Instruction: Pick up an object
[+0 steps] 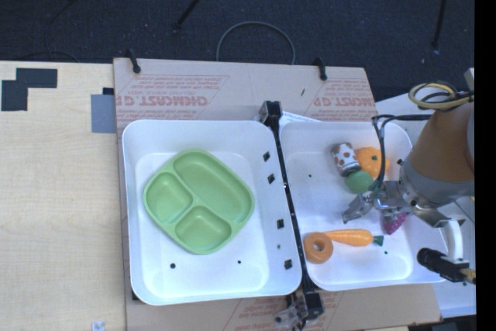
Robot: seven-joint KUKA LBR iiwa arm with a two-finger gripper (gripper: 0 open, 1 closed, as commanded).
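An orange toy carrot (350,237) with a green tip lies flat on the floor of the right bin (353,274), near its front wall, and an orange ring (318,247) touches its blunt end. Toward the bin's back wall cluster a spotted can (344,156), an orange fruit (369,160) and a green ball (359,181).

Both white bins, the left bin (147,275) and the right bin (395,271), look like smooth, faintly glossy plastic. Inside the left bin, the green divided plate (198,200) has a smooth, soft-sheened plastic surface. Beneath the bins lies matt brown cardboard (232,93) with red print. Left of the cardboard, the bench top (54,213) shows pale, matt wood grain. In the right bin, the orange carrot (350,237) and orange ring (318,247) look like smooth plastic. The gripper (363,207) looks like dull grey metal.
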